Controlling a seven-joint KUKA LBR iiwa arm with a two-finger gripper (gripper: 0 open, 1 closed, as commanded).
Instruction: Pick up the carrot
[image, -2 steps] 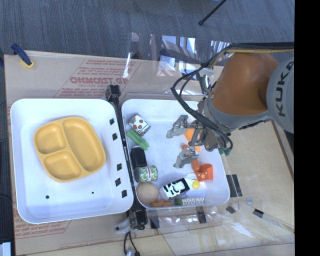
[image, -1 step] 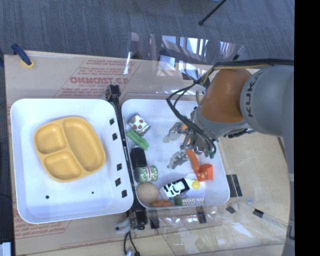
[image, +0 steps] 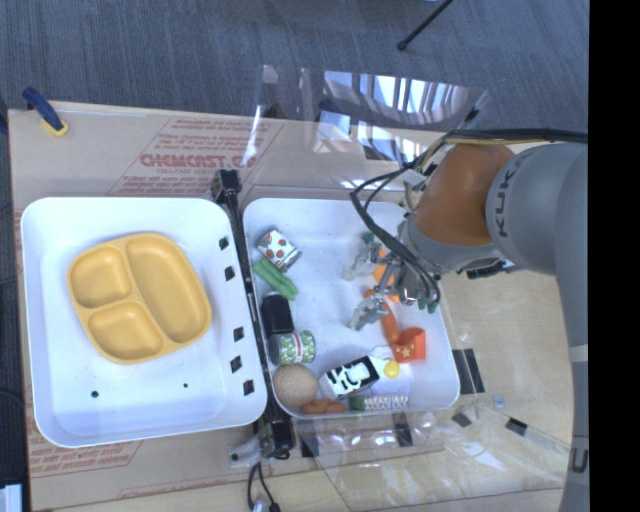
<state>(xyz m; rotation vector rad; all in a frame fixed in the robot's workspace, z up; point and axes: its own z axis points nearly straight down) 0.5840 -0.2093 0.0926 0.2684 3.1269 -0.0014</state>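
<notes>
At the near wall of the shallow white right-hand bin (image: 440, 385), a round tan ball (image: 293, 385) and a black-and-white patterned block (image: 352, 376) were seen, with a red-orange block (image: 408, 345) just beyond them. The task was judged unfinished: the slim orange carrot (image: 389, 322) was lying on the bin floor, not lifted. The grey two-finger gripper (image: 362, 292) was lowered right over it, its silver fingers (image: 365, 315) spread apart. Nothing could be seen clamped between them, and contact with the carrot could not be settled. Closing and lifting were judged to remain. Farther back, the orange-banded arm (image: 455, 200) was seen.
</notes>
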